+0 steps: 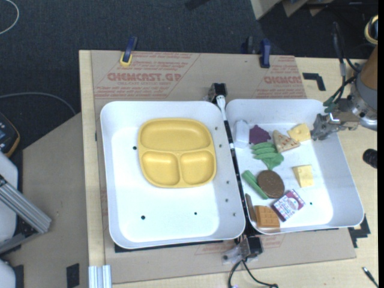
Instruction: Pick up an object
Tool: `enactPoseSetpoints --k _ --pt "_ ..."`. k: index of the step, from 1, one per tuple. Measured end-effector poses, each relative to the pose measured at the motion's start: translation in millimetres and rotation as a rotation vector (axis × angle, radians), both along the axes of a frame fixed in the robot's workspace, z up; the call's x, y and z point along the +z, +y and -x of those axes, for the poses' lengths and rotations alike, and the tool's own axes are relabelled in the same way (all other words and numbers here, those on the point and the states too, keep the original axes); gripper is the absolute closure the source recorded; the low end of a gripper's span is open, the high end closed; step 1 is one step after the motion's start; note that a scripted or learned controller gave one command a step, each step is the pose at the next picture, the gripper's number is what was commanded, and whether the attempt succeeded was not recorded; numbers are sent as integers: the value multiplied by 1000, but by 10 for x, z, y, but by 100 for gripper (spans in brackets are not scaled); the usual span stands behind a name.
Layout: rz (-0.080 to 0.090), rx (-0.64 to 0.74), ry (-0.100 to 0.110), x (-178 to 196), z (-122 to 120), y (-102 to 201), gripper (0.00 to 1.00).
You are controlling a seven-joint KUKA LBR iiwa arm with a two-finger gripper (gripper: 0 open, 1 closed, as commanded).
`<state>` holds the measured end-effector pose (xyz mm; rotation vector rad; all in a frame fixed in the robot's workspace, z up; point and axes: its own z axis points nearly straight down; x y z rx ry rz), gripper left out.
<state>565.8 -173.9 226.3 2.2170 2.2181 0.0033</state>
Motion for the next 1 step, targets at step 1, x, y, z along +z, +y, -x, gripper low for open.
enactPoseSetpoints --k 1 --pt "-5 5 7 1 95 475 100"
